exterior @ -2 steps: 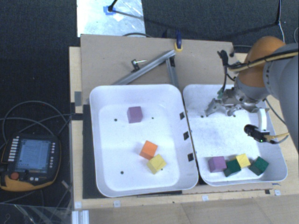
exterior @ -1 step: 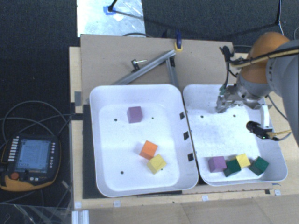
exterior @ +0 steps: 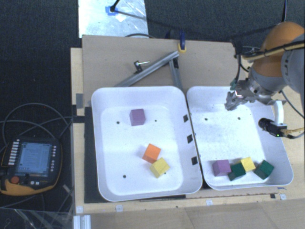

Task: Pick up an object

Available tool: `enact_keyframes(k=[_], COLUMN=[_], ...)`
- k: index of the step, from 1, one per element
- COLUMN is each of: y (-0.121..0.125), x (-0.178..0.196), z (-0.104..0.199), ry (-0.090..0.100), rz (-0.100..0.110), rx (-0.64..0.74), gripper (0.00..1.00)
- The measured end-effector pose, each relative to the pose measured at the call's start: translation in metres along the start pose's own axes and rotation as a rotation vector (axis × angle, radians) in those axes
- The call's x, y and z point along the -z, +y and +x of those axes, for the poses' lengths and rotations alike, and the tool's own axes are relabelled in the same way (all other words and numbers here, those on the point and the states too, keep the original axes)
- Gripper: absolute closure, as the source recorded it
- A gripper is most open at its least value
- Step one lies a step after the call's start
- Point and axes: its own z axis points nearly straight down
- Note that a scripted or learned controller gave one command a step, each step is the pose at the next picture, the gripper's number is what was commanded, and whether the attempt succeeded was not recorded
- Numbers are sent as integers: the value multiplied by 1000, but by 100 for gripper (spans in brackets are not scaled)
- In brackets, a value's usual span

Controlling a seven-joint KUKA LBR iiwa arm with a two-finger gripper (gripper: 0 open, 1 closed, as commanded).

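Blocks (exterior: pixel 242 168) along right bin's near wall, well apart from gripper (exterior: pixel 232 102), grip state unclear.

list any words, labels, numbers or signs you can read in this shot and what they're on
No text can be read in this view.
Handheld controller, left of the bench: its screen shows content, but too small and blurred to read.
Blue mark on the shiny sheet at the top: no letters can be made out.
Blocks and bins: no visible markings.

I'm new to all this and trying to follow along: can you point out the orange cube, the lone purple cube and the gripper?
orange cube (exterior: pixel 152 152): camera view, its top face.
purple cube (exterior: pixel 137 117): camera view, left bin, its top face.
gripper (exterior: pixel 232 102): camera view, between its fingertips.
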Motion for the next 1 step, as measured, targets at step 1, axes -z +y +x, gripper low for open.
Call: enact_keyframes(k=[1], y=[2], x=[52], z=[0], ry=[-1], rz=[-2], rx=[1], gripper=[100])
